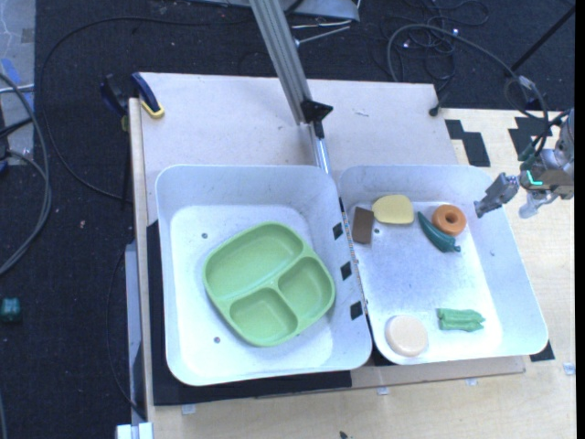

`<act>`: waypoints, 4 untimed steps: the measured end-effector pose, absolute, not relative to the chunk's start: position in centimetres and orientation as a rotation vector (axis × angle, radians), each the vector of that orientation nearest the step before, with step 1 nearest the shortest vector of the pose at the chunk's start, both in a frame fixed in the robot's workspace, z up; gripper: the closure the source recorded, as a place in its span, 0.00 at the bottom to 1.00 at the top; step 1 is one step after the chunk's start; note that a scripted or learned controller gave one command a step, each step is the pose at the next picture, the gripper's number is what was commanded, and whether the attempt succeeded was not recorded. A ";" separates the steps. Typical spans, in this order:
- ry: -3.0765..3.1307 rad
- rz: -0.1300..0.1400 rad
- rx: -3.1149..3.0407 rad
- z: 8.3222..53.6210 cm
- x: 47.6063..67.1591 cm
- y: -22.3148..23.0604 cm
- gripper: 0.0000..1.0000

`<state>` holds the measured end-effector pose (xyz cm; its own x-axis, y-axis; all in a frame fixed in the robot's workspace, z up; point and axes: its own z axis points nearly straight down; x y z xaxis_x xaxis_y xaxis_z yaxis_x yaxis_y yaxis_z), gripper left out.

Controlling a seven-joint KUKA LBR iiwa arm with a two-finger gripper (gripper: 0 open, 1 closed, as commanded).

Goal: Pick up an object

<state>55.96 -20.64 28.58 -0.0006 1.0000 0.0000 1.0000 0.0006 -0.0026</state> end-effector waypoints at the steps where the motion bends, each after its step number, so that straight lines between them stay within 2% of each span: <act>1: -2.223 0.001 -2.221 28.7 56.0 -20.6 0.00; 4: -2.219 0.004 -2.219 12.6 57.6 -21.1 0.00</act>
<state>57.60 -21.06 12.58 0.0000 1.0000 0.0005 1.0000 0.0000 -0.0039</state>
